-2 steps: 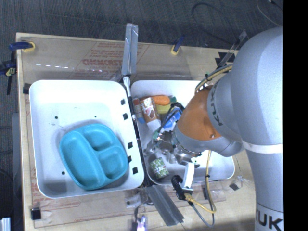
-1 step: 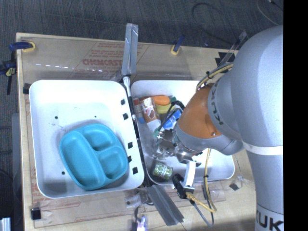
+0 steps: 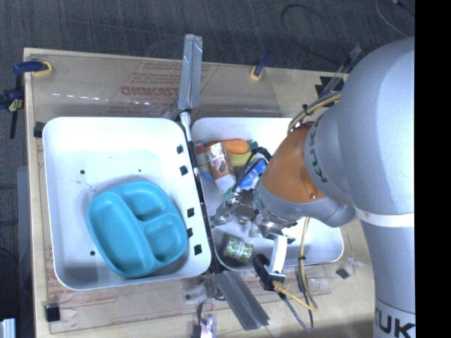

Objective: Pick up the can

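Note:
A small can (image 3: pixel 238 249) with a green label lies on its side near the front left corner of the right bin (image 3: pixel 324 248). My gripper (image 3: pixel 236 213) hangs just above and behind the can, under the orange band of the wrist. The arm's grey body covers most of the right bin. Nothing visible is held in the gripper.
Behind the gripper, several items are bunched at the back left of the right bin: a brown-labelled package (image 3: pixel 215 162), an orange-topped yellow bottle (image 3: pixel 238 152) and a blue object (image 3: pixel 252 174). The left bin (image 3: pixel 70 146) holds a blue divided tray (image 3: pixel 137 225). A raised divider (image 3: pixel 194 196) separates the bins.

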`<state>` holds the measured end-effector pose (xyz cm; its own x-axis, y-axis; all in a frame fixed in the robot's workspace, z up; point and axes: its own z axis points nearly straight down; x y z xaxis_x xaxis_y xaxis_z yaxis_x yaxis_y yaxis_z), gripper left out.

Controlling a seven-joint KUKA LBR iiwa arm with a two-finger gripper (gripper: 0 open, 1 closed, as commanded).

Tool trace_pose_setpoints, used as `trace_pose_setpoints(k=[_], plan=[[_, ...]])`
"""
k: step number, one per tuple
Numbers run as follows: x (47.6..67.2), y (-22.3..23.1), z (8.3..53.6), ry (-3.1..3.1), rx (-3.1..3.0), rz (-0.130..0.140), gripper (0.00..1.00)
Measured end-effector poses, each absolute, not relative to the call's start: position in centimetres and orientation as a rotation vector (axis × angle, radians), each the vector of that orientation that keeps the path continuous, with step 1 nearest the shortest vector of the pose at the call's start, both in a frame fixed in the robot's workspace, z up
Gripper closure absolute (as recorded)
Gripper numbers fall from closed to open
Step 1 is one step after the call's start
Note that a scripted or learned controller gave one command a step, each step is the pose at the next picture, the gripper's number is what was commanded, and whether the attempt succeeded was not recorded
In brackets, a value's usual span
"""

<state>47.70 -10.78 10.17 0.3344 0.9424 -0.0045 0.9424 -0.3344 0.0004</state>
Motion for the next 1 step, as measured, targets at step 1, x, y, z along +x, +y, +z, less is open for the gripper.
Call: trace_pose_setpoints(k=[1], plan=[[47.59, -10.43, 9.1, 1.447, 2.789, -0.003, 0.0]])
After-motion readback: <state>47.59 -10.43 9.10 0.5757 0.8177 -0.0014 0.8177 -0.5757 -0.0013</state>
